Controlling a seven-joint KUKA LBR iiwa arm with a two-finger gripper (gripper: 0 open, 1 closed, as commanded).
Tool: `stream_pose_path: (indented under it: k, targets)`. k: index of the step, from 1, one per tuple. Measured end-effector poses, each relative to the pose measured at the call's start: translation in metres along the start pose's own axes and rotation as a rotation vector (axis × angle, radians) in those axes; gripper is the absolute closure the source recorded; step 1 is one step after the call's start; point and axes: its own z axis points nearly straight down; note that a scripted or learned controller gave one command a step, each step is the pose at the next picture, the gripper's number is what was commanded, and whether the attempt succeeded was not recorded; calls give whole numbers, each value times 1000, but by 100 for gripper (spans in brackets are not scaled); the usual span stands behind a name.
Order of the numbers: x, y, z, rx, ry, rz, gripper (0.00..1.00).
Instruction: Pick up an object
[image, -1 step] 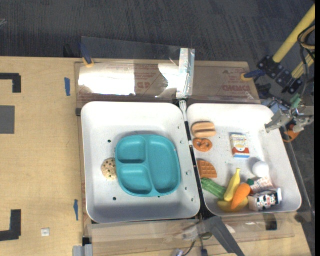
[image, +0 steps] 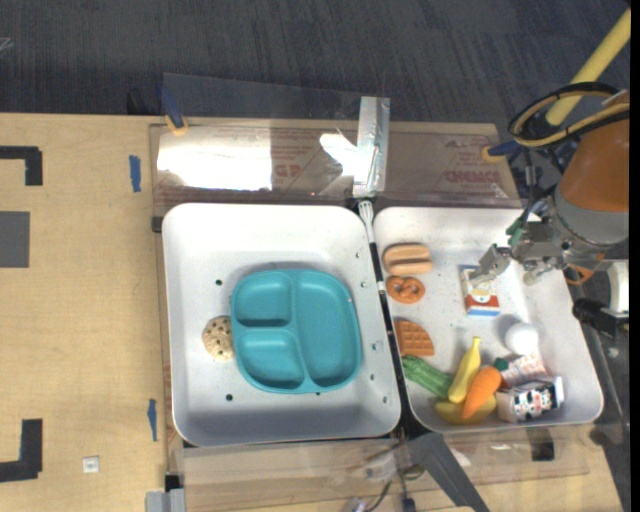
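Dark blue-grey carpet (image: 300, 40) behind a tan wooden bench (image: 70, 300) marked with black and blue tape.

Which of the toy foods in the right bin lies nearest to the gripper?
The small carton with the red and blue label. It lies just below the gripper, while the hot dog and banana are farther away.

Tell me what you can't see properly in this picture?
- End effector: small and blurry in the camera view; open or shut, can't tell.
- Small carton: label too tiny to read.
- Banana: lower end hidden behind the carrot.
- Arm: cut off by the right edge.
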Motion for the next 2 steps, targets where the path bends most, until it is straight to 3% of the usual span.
stream_pose_path:
  k: [1, 2]
  targets:
    - [16, -39, 74, -13, -4, -26, 0]
    - [-17, 5, 75, -12, -4, -31, 0]
